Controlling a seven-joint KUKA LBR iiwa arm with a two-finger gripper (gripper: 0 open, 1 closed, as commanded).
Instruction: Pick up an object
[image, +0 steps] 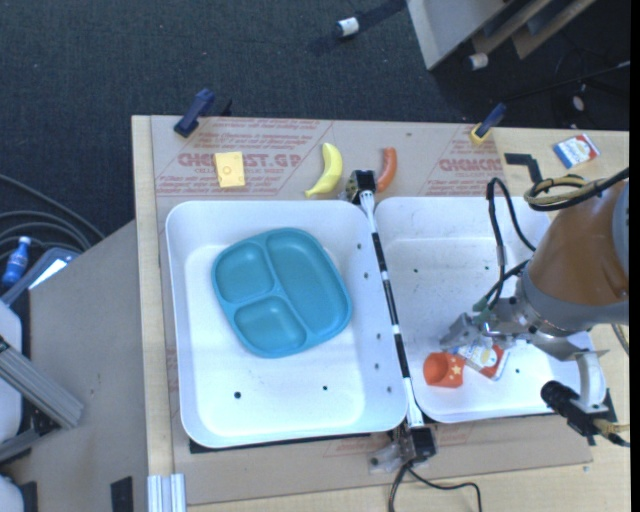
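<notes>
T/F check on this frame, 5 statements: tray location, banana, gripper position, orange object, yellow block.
1. The blue divided tray lies in the left bin. True.
2. The banana lies inside the right bin. False: it lies on the bench board behind the bins.
3. The gripper is over the right bin, near its front. True.
4. The orange object sits on the blue tray. False: it is in the right bin, beside the gripper.
5. The yellow block lies on the board behind the left bin. True.
</notes>
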